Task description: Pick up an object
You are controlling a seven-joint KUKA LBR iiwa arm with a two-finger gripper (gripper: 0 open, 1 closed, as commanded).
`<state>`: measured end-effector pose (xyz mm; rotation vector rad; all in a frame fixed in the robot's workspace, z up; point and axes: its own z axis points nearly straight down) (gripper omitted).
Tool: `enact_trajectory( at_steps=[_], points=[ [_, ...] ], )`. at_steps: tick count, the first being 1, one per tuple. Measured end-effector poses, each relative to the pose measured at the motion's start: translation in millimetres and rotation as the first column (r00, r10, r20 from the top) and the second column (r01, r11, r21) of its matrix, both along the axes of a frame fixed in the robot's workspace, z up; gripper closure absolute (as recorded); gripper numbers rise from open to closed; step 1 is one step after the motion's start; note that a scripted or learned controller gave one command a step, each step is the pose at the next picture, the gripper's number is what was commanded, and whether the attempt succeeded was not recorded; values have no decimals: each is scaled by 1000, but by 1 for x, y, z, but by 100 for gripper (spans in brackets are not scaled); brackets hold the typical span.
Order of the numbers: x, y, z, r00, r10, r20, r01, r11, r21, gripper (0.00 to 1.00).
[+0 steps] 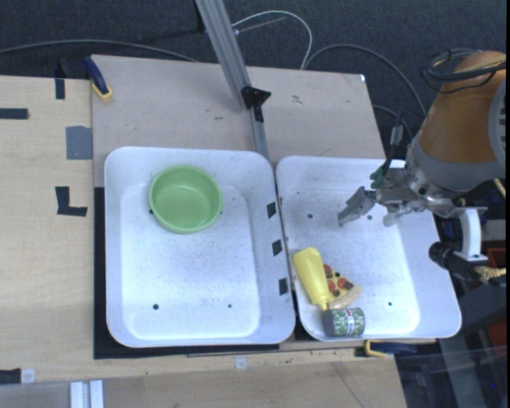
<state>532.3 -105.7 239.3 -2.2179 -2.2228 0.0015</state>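
The arm's gripper (373, 212) hangs with fingers spread over the right white bin (425, 313), clear of the yellow plastic bottle (311, 277), pizza slice toy (342, 288) and small green can (346, 321); a green bowl (185, 199) occupies the left bin (127, 313).

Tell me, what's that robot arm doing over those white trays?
The gripper hangs over the right bin with its jaws spread and nothing between them. A yellow bottle, a pizza slice toy and a small can lie at that bin's near-left corner. A green bowl sits in the left bin.
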Motion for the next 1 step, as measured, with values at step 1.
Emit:
enact_trajectory(
  at_steps=[1],
  points=[
    [0,0,0,1000,0,0,0,1000,0,0]
  ],
)
